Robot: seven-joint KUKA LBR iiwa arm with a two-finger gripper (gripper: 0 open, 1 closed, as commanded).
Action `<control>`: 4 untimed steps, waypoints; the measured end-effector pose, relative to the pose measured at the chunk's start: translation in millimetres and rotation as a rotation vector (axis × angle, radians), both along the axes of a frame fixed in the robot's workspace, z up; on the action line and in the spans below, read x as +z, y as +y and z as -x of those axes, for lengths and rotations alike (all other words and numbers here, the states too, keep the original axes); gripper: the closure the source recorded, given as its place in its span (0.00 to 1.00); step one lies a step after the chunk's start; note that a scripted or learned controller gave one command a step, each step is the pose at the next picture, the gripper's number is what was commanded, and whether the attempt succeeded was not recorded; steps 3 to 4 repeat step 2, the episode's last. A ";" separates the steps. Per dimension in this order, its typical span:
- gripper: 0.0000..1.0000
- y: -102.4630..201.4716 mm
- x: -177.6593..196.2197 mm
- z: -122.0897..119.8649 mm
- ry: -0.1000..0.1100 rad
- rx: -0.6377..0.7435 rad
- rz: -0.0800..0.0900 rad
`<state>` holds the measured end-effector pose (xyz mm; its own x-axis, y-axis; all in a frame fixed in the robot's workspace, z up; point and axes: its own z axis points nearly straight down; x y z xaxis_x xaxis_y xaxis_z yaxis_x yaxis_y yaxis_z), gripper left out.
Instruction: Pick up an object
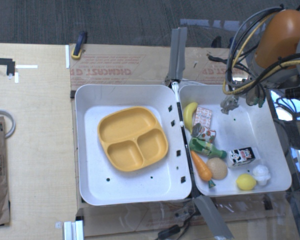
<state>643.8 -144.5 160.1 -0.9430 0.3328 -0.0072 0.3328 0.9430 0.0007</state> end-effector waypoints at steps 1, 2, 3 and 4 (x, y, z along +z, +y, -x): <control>1.00 -8.9 93.6 17.2 0.001 0.149 0.000; 1.00 -18.6 139.7 4.3 0.001 0.484 0.002; 1.00 -18.6 139.7 4.3 0.001 0.484 0.002; 1.00 -18.6 139.7 4.3 0.001 0.484 0.002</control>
